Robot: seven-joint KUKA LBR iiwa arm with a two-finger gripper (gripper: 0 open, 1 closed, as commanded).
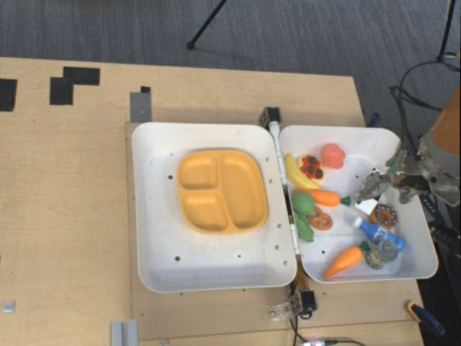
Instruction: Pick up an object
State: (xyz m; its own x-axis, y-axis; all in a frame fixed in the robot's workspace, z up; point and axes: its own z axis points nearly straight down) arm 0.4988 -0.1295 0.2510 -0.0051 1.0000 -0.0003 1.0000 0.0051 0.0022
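Observation:
The right bin [410,269] holds several toys. Among them are a yellow banana [296,171], a pink piece [333,155], a red and black piece [311,166], two orange carrots [324,198] [343,260], a green pepper [302,204], a blue bottle [375,231] and a chocolate donut [385,215]. My gripper [374,184] hangs over the right part of this bin, just above a small white piece [366,207] and the donut. I see nothing held in it.
An orange divided plate [220,191] lies in the left bin [155,265]. The arm's grey body [439,168] comes in over the right bin's right rim. A black clamp [271,115] sits at the far end of the divider between the bins, and a cable clip [295,307] at its near end.

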